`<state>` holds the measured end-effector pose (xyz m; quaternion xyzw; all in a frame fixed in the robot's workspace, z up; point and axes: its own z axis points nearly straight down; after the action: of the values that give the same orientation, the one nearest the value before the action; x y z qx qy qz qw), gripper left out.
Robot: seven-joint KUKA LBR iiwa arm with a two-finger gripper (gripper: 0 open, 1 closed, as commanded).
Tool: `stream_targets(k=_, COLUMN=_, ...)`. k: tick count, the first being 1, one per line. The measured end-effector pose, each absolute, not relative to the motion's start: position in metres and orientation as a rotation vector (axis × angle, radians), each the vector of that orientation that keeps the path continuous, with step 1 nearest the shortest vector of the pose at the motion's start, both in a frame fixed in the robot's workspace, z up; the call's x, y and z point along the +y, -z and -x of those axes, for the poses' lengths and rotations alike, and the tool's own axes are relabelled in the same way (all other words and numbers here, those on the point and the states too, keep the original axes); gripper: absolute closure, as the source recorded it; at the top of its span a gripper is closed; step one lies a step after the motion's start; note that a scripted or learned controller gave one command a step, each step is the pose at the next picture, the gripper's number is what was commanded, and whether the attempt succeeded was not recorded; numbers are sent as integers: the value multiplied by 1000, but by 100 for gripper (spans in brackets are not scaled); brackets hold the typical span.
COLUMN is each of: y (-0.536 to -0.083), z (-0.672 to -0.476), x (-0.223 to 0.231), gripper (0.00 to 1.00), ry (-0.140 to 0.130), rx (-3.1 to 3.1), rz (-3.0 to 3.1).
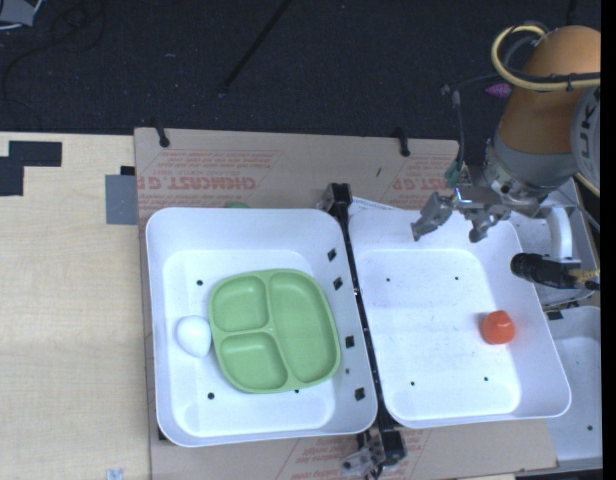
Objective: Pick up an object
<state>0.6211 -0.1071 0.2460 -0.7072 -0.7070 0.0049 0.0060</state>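
A small orange-red object (498, 327) lies near the right wall of the right bin (438, 408). In the left bin (178, 238) a green sectioned plate (273, 329) lies flat, with a white egg-shaped object (194, 335) touching its left rim. My gripper (451, 221) hangs over the back edge of the right bin, up and to the left of the orange-red object and well apart from it. Its two grey fingers (428, 217) are spread, with nothing between them.
A black divider (350, 308) runs between the two bins. Both bins rest on a cardboard sheet (288, 168) on the wooden bench. A black fitting (543, 268) juts over the right bin's right rim. The right bin's floor is bare white across its middle and left.
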Motion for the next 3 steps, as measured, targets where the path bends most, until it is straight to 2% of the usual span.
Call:
stream_targets(k=1, y=-253, z=-623, x=-107, gripper=0, ry=-3, rx=-2221, rz=2218)
stream_targets(k=3, y=-124, z=-620, x=-102, gripper=0, ry=-9, rx=-2217, rz=2215)
